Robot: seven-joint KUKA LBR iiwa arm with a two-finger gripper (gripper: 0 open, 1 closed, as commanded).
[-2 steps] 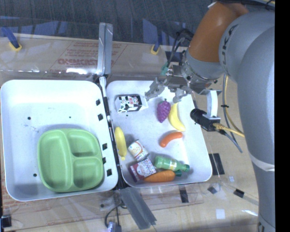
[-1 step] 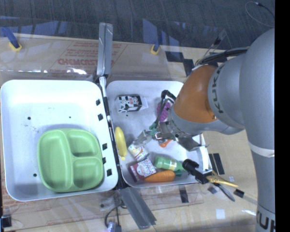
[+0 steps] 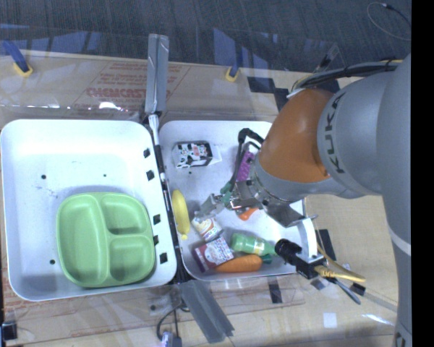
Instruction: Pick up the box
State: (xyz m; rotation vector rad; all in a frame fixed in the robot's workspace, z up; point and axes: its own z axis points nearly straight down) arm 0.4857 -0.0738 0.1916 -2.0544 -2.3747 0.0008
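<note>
The arm, a bulky grey casting with a glossy orange band, reaches in from the right and hangs over the middle of the right bin. The tool is seen low among the clutter, near the bin's centre; whether it is open or closed cannot be told, since the wrist hides most of it. Nothing is seen gripped.

The box, a small flat carton printed in black and white, lies alone near the bin's upper left, well apart from the tool and from the heap below. For the pick to go well, the tool is best raised clear of the clutter, carried up and to the left, and lowered squarely across the carton's shorter sides; its thin card faces are judged likely to slide on the smooth white plastic if pushed off-centre.

In the left bin a matt green divided tray of three compartments is set. Smaller things are crowded along the right bin's lower half: a curved yellow banana at the left wall, a tapered orange carrot, a green bottle, and a red-labelled packet.
</note>
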